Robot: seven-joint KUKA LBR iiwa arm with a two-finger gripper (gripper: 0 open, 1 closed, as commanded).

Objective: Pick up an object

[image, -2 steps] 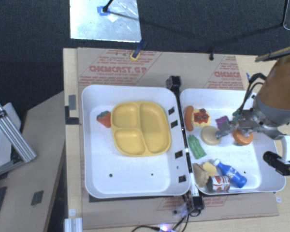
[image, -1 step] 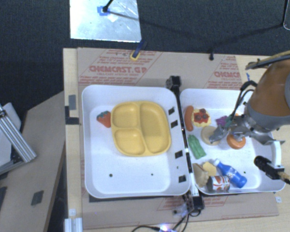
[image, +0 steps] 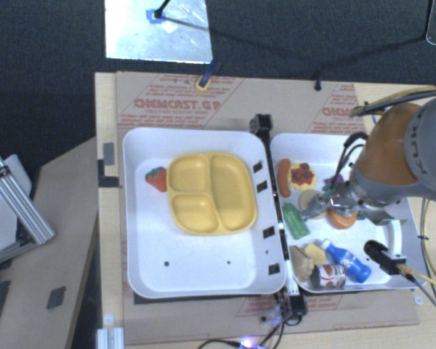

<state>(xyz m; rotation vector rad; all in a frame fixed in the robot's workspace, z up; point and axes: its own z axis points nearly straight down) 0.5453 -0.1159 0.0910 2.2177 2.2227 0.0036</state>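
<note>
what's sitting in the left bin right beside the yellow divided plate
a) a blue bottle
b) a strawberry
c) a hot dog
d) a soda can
b: a red strawberry with a green top lies against the left edge of the yellow divided plate in the left bin.

One fixed camera is looking down at a slant over the bench (image: 225, 93), taking in both bins.
</note>
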